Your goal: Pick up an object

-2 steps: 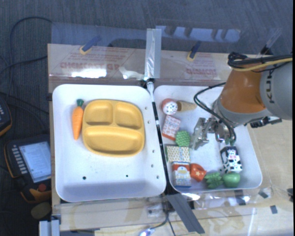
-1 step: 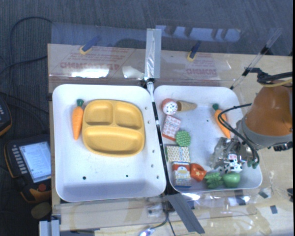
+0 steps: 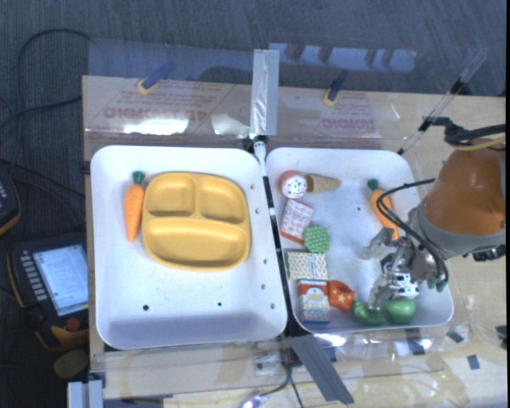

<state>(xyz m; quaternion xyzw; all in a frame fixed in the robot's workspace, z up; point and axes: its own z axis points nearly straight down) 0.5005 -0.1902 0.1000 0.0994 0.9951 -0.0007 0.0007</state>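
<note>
Two bins (image 3: pixel 110 313), toys in both

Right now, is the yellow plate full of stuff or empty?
Empty. The yellow plate in the left bin shows bare compartments with nothing in them. A carrot lies beside it, outside its left edge.

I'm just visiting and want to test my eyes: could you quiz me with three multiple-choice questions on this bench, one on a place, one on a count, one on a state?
1. Where does the yellow plate lie?
A. left bin
B. right bin
C. the floor

2. How many carrots?
A. none
B. two
C. five

3. How does the plate sit?
A. flat
B. on edge
C. upside down

Answers: 1 A, it rests in the left bin. 2 B, one carrot beside the plate, another carrot in the right bin. 3 A, its compartments face up.
</note>
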